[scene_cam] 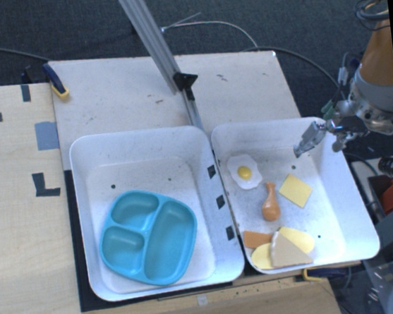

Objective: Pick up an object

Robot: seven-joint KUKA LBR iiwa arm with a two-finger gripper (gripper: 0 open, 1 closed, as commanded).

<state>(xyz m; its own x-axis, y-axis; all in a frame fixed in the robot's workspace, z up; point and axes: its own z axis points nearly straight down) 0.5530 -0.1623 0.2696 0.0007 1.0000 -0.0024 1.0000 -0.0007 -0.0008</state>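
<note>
Below the claw (320, 139), cheese slice (296, 191), apart

the arm (379, 77) reaches in from the right, claw (320, 137) angled down-left, fingers spread.

Dark carpet floor (270, 1) behind a pale wooden bench (11, 211).

Both white bins (141, 142) look like smooth, faintly speckled plastic. The blue divided plate (148, 237) at lower left is glossy plastic. The bench (7, 176) shows pale matt wood grain; the rail (149, 34) at top is ribbed metal.
</note>
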